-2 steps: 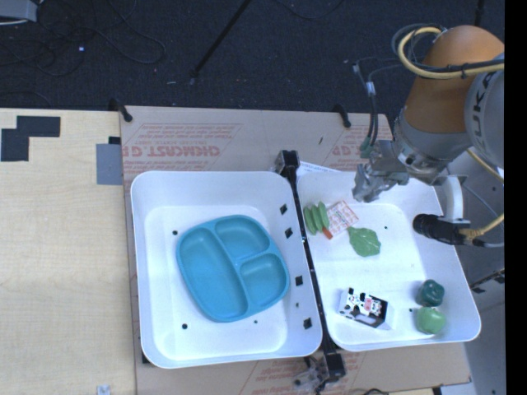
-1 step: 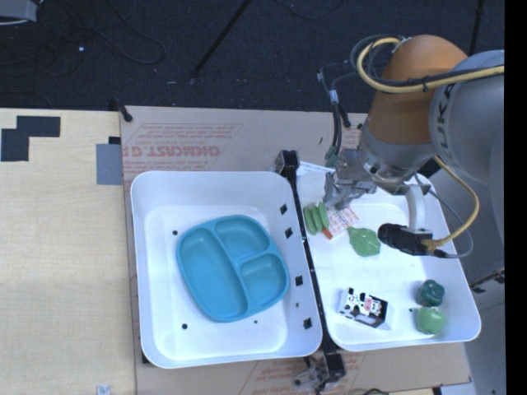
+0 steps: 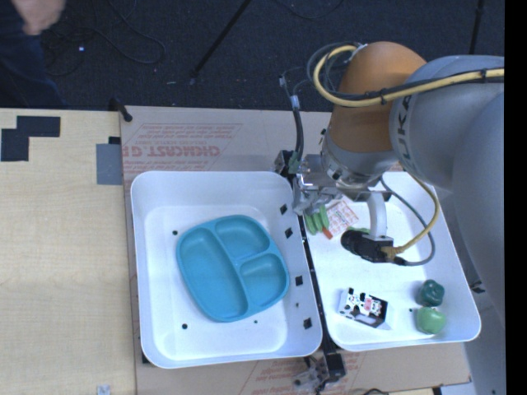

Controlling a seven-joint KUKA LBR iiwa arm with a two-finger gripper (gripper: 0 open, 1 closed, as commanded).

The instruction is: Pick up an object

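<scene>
The gripper (image 3: 317, 208) stands low over the near-left corner of the right bin (image 3: 458, 303), close to the wall it shares with the left bin (image 3: 156, 303); whether it is spread or pressed together cannot be told, since the wrist and cabling cover it from above. Directly under and touching its tip, as far as the view allows, lies a small bundle of green sticks (image 3: 316, 220) with a pink-and-white card (image 3: 342, 215) just to its right; this bundle appears to be the item being attempted. Nothing can be confirmed as held. Other candidates lie toward the viewer from the gripper: a black-and-white packet (image 3: 362, 305) below it, and a dark green ball (image 3: 431, 292) with a light green ball (image 3: 429, 320) touching it, well off to the lower right. A blue divided plate (image 3: 232, 266) sits in the left bin, to the gripper's lower left across the wall. Judgement: a sound grasp here calls for centring on the green sticks across their narrow side, keeping clear of the bin wall and the card, then lifting straight up before any travel. Risk: the slim sticks may slip, or the card may be dragged along.
</scene>
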